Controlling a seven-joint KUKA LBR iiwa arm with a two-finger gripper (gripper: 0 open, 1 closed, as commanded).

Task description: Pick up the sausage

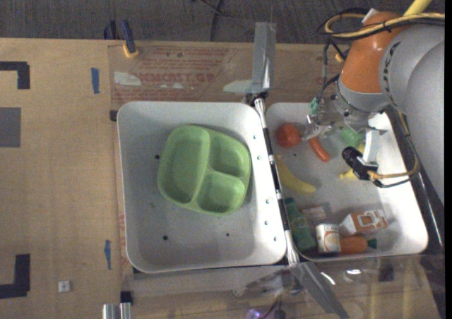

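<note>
The sausage (319, 149) is a short orange-red piece lying at a slant in the upper left of the right bin (406, 201). My gripper (319, 127) hangs directly over its upper end, reaching down from the grey arm with its orange band (367, 63). The arm's wrist covers the gripper's top. A round red tomato (287, 135) sits just left of the sausage.
A yellow banana (295, 180) lies below the tomato. Along the right bin's front edge are a green bottle (300, 229), a small can (326, 237), a carrot (353, 244) and a carton (364, 222). A green divided plate (205, 168) lies in the left bin (141, 226).
</note>
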